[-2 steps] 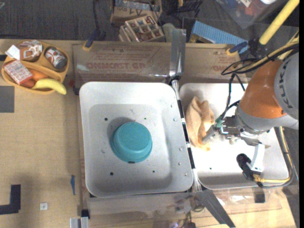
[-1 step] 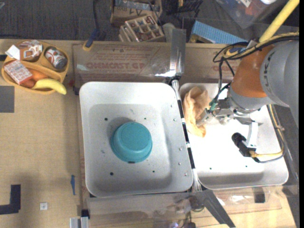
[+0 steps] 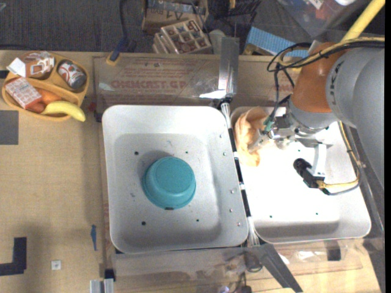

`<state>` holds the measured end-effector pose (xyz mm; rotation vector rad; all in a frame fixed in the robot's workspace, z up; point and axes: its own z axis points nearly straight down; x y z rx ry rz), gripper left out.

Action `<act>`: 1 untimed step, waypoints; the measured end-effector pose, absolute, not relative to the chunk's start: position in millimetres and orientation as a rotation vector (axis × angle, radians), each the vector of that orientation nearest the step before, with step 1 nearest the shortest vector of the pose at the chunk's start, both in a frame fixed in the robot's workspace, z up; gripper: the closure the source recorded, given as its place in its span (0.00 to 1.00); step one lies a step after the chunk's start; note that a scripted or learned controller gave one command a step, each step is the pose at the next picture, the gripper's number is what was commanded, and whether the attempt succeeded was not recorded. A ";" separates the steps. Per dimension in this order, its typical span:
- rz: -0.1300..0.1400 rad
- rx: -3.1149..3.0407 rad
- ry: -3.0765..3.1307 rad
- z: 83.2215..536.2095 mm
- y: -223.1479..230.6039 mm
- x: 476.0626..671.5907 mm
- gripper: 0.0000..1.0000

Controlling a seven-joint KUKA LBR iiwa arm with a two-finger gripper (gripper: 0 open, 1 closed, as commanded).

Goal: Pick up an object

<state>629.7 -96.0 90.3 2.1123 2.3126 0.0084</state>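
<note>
Right bin (image 3: 317,221), upper-left corner: pale orange-and-cream lump (image 3: 246,138), rounded, soft-looking, resting against the wall beside the divider. Probably light and squashy; likely to give under pressure rather than slip. Best hold judged across the bulging middle, away from the bin wall.

Tool (image 3: 269,133) low over the lump's right edge, arm (image 3: 348,84) reaching in from the right. Finger spread hidden in clutter; cannot tell.

Left bin (image 3: 122,127): teal bowl (image 3: 170,182) upside down, centred. Rigid, smooth dome, likely slippery; rim the only real purchase.
</note>
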 end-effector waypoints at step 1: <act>0.000 2.067 2.358 89.5 -95.8 668.4 0.00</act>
